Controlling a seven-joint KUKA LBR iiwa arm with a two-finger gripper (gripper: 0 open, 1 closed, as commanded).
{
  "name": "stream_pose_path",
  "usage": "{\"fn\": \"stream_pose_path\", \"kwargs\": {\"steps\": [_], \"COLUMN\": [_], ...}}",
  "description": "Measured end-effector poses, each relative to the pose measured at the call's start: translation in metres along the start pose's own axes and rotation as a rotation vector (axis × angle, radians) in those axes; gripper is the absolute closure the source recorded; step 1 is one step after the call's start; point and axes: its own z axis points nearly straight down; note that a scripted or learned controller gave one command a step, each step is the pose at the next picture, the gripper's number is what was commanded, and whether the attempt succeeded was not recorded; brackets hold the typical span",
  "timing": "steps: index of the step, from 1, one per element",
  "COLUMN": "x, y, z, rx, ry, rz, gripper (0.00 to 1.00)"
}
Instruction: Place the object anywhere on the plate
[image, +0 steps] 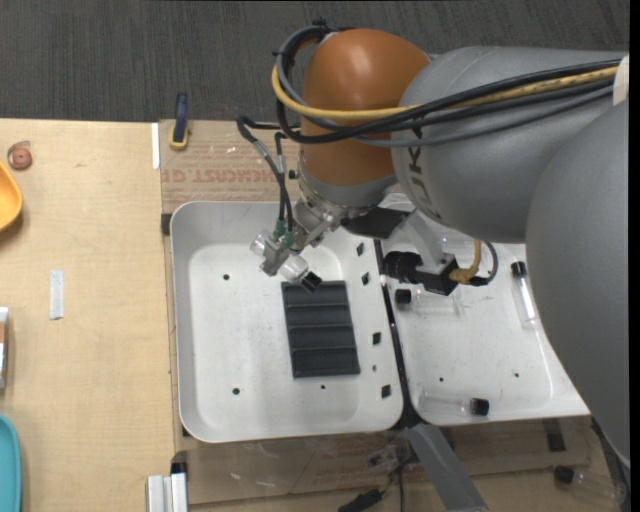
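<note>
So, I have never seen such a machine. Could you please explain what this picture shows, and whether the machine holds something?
It is a grey robot arm with an orange band, seen by one camera fixed above the bench, looking down at a slant. The arm reaches in from the right. Its hand hovers over the left bin, just above a dark ribbed block lying flat there. Whether the hand grips anything I cannot tell. The right bin has a small dark piece.
</note>
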Motion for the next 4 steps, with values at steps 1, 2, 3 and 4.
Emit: {"fn": "stream_pose_path", "kwargs": {"steps": [1,2,3,4], "x": [-0.004,0.014,0.031,0.031], "y": [0.057,0.033,0.021,0.021], "z": [0.019,0.086,0.020,0.020], "rx": [-0.002,-0.001,-0.003,-0.003], "ry": [-0.002,0.000,-0.001,-0.001], "rz": [-0.099,-0.178,-0.353,-0.353], "gripper": [1.00,1.00,1.00,0.00]}}
